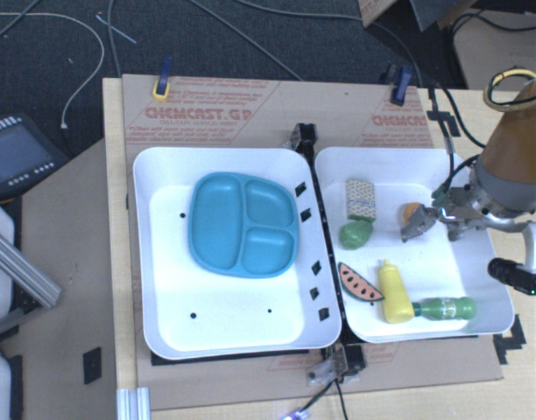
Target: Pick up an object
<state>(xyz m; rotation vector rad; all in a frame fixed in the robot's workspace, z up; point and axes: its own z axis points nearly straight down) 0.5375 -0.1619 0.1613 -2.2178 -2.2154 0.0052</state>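
**Hand low in right bin, over small orange item; grasp not confirmed**

Lowest in the frame among the items: green bottle (445, 307), lying on its side along the lower wall of the right bin (478, 265), touching the base of a yellow squeeze bottle (392, 292) that lies tilted beside it. Watermelon slice toy (360, 283) just left of the yellow bottle, near the divider. Higher up: green lumpy toy (356, 233) touching the lower end of a patterned block (361, 199).

Hand (419, 224) sits at centre right of the frame, low inside the right bin, dark fingers pointing left. Small orange object (412, 210) right at the fingertips, likely the pick target. Fingers look close together, but cannot tell whether they are clamped on it or merely beside it.

Left bin (154, 234) carries one blue divided plate (243, 224), flat, upper middle of the bin.

Count: bins 2; plate 1; loose items in right bin 6. All loose items are bunched in one bin, presumably so the arm picks from there.

Both bins rest on a cardboard-covered tabletop (128, 147).
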